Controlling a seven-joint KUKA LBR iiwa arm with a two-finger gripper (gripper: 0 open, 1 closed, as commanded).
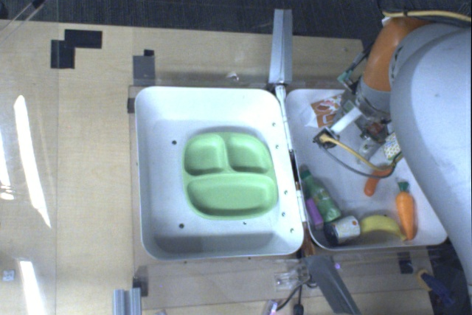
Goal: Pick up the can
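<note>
The can (342, 229) is a small dark and silver cylinder lying on its side near the front edge of the right bin (296, 108). Its right end touches a banana (380, 225). My gripper (363, 133) hangs over the back half of the right bin, well behind the can and apart from it. A yellow cable loops below the gripper. The grey arm with its orange band (382, 59) covers the bin's right side.
A green bottle (320, 195) and a purple item (313, 211) lie just left of the can. A carrot (405, 209) and a small orange piece (371, 184) lie to its right. A snack packet (324, 111) sits at the back. The left bin (155, 158) holds a green divided plate (230, 173).
</note>
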